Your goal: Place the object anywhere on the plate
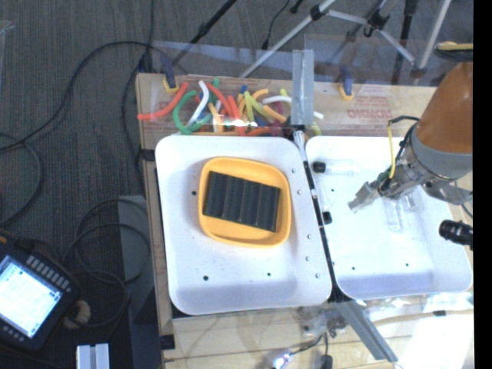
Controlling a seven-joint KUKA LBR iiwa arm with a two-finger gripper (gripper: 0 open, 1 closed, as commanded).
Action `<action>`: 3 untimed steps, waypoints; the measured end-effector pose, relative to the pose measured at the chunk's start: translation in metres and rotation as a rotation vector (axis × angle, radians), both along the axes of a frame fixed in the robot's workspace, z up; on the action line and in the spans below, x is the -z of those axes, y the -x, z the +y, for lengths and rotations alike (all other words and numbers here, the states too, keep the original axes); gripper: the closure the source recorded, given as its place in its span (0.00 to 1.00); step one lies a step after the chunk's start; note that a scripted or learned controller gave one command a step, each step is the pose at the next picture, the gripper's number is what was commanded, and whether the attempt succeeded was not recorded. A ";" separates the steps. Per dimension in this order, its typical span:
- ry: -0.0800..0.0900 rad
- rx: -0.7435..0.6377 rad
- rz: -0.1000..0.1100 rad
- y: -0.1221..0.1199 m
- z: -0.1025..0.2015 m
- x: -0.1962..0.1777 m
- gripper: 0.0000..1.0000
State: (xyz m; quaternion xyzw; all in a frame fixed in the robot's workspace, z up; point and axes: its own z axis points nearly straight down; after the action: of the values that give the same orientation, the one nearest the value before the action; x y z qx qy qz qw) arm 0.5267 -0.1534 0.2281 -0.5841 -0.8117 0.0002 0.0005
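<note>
A wooden tabletop [154,114] carries two shallow white bins side by side. The left bin [231,283] holds a yellow plate [244,204] with rounded corners near its centre; a dark ribbed rectangular block [242,201] lies flat on the plate, covering most of it. The right bin [400,267] has a small black object [319,166] at its 10 o'clock corner. A tangle of coloured tubes [223,108], orange, green, white and yellow, lies on the tabletop at 12 o'clock of the left bin. A black divider [315,206] runs between the bins. The grey arm [446,129] with its orange band reaches in from 3 o'clock; its claw [388,194] hovers over the right bin, well apart from the plate. Whether the claw is open or closed is unclear.
</note>
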 end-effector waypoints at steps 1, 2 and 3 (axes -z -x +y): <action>0.010 0.000 -0.025 0.022 0.028 0.068 1.00; 0.001 -0.166 0.001 -0.010 0.090 0.032 1.00; 0.001 -0.254 0.001 -0.037 0.156 0.045 1.00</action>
State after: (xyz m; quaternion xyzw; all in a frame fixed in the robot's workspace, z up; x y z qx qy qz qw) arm 0.5637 0.0029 0.1827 -0.4767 -0.8791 0.0008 0.0006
